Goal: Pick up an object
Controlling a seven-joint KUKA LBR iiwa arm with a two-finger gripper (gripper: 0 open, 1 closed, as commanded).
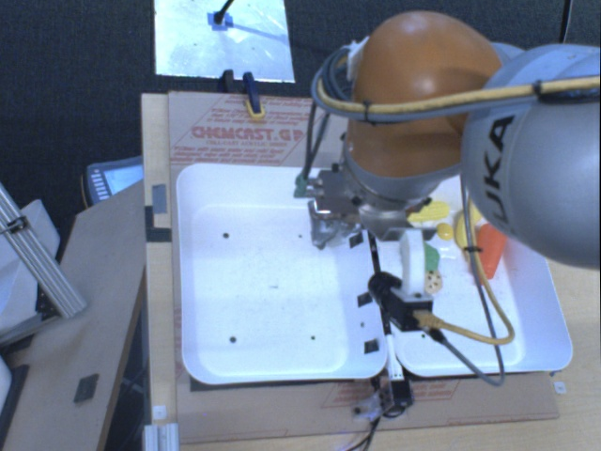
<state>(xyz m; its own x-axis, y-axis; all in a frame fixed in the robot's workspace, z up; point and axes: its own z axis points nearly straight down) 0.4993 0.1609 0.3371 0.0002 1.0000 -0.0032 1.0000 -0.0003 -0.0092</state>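
The arm (441, 111) is hanging over the right bin (535, 346), hiding its tool, so its grip cannot be told. What may be a carrot (490, 247) is lying at the arm's four o'clock, beside a yellow object (430, 212).

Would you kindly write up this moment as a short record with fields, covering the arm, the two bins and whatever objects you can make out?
arm: grey KUKA arm with an orange band, reaching in from the right, over the seam between the bins
left bin: shallow white plastic bin
right bin: shallow white plastic bin, partly hidden by the arm
objects in right bin: yellow piece, orange carrot-shaped piece, small green piece
pincer: hidden under the wrist, state unclear
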